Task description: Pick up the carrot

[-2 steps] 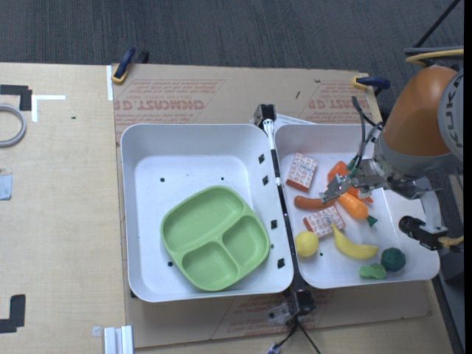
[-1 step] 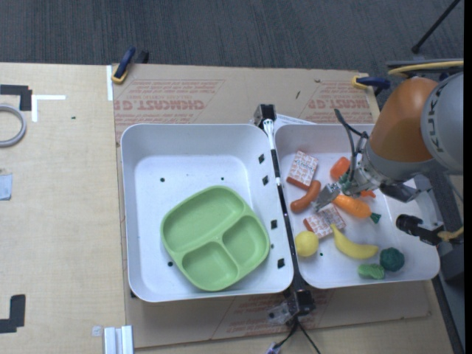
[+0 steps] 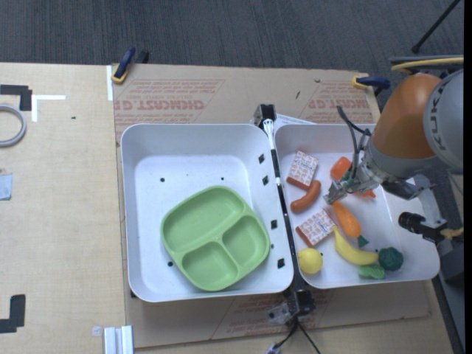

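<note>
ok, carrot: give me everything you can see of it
The carrot is a small orange, smooth, plastic-looking toy, tapered, lying flat on the floor of the right bin, running diagonally from upper left to lower right. Its lower end meets the banana; a wafer block lies close on its left. The gripper hangs just above its upper end, not holding it.

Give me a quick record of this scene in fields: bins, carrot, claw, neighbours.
left bin: holds a green divided plate
right bin: holds toy food
carrot: lying in the right bin, above the banana
claw: low over the right bin, just above the carrot's upper end
other neighbours: sausage, lemon, broccoli
</note>
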Available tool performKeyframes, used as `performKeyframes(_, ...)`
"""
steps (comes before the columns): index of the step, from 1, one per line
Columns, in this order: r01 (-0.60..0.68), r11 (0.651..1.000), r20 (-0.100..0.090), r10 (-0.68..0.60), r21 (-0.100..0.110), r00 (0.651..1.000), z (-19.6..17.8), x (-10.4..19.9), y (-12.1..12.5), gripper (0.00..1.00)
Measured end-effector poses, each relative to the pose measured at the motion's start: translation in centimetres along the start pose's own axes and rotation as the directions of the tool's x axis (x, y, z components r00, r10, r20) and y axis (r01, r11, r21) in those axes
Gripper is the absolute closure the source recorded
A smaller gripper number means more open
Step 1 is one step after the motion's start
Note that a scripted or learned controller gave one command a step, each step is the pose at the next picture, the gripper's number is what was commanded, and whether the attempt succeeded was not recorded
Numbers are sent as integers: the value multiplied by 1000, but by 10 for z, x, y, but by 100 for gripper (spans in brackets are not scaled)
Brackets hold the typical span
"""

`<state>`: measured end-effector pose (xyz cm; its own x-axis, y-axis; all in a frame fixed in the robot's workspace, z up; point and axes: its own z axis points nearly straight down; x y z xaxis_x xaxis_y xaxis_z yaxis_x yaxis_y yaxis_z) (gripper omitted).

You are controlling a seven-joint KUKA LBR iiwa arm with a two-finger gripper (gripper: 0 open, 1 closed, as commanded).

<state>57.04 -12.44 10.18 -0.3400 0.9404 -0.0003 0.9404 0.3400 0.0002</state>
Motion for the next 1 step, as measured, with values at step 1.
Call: performKeyframes(1,-199,980,1,199,-1,980,-119,30,11,100)
